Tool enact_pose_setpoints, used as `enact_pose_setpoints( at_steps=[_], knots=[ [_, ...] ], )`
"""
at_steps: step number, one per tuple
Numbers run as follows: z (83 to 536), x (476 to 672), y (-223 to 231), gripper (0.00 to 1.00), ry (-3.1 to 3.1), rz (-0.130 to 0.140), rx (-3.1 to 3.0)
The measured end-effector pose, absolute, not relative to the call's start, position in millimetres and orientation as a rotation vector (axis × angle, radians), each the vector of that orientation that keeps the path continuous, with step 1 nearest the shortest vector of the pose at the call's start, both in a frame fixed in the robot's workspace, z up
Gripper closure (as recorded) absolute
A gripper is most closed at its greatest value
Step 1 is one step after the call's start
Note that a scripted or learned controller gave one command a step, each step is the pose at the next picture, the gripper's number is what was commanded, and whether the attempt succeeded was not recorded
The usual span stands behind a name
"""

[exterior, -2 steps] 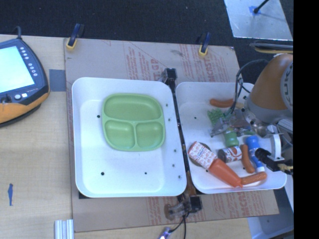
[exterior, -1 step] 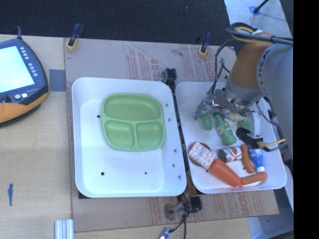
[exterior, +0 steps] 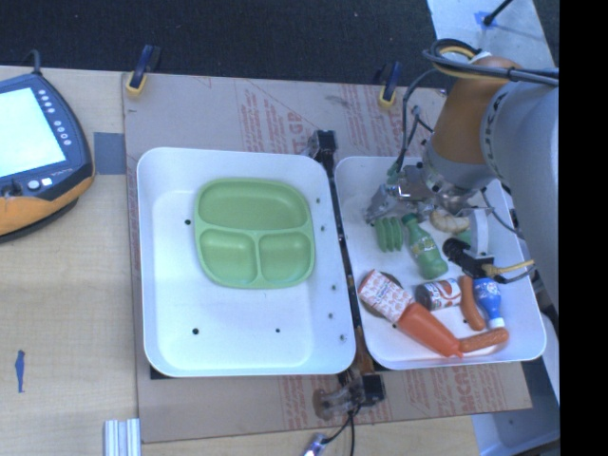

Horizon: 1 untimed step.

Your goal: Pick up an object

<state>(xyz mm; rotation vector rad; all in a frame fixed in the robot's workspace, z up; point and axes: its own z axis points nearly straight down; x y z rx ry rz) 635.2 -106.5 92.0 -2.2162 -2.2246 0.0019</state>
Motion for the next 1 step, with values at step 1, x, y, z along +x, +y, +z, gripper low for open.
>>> enact_pose_setpoints(
  at_steps=[1],
  knots=[
    [91.5, 616.3, -94.0, 0.00, -2.223, 0.006, -2.214]
  ],
)
